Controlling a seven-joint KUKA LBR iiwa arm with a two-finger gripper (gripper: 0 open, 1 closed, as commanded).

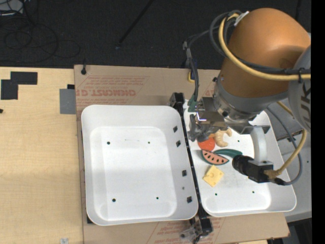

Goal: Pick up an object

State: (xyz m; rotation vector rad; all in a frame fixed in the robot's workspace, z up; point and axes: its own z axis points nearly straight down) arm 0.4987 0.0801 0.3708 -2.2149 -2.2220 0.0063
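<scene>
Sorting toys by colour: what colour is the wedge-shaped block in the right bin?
Yellow: the wedge-shaped block shows plainly in the camera view.

Bright, even overhead light; background dark, edges perhaps slightly soft.

The arm (264, 55) hides much of the right bin (254, 202) and the upper parts of the orange piece (207, 144) and the beige piece (222, 135); whether the jaws are parted cannot be told
</scene>
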